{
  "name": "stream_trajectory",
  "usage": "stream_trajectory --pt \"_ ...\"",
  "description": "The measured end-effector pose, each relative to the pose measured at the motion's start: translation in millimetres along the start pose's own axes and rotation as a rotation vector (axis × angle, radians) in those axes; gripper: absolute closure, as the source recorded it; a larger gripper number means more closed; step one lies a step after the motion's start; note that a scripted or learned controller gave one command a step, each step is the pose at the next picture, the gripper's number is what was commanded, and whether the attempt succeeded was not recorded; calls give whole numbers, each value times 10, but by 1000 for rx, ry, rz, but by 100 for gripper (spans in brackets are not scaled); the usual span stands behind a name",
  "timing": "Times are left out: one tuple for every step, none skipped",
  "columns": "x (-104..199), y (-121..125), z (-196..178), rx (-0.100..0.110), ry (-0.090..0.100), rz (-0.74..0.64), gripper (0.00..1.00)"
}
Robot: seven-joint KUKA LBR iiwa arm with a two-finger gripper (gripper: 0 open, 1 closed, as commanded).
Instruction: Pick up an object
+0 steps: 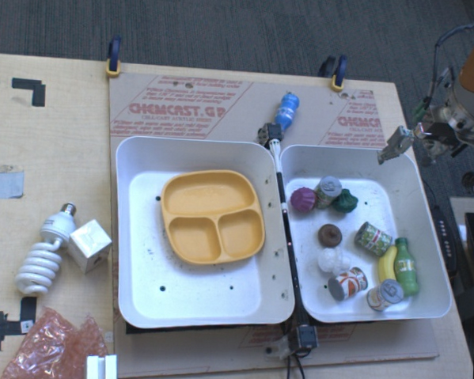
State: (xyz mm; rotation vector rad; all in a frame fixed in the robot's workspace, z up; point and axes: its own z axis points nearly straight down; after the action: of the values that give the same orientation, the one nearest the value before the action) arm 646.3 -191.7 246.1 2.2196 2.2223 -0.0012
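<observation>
The right bin (426, 204) holds several small objects: a purple ball (303, 199), a grey can (329, 189), a dark green piece (346, 201), a brown ring (330, 234), a white lump (331, 261), a green can (373, 238), a yellow banana (386, 265), a green bottle (406, 267), a red-and-white can (348, 283) and a grey tin (388, 293). My gripper (412, 145) hangs above the bin's far right corner, apart from all of them. It is open with nothing between its fingers.
A yellow divided tray (213, 215) lies in the left bin (131, 243). A blue bottle (286, 112) lies on the board behind the bins. A spiral bulb (43, 254), a white cube (90, 242) and a red mesh bag (50, 349) sit on the bench at left.
</observation>
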Motion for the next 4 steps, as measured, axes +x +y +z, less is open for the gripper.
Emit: stream_trajectory --pt "144 129 1532 -1 0 -2 0" --pt "556 -26 1532 0 0 -1 0" --pt "550 -22 1430 -1 -1 -1 100" --pt "551 -22 1430 -1 0 -1 0"
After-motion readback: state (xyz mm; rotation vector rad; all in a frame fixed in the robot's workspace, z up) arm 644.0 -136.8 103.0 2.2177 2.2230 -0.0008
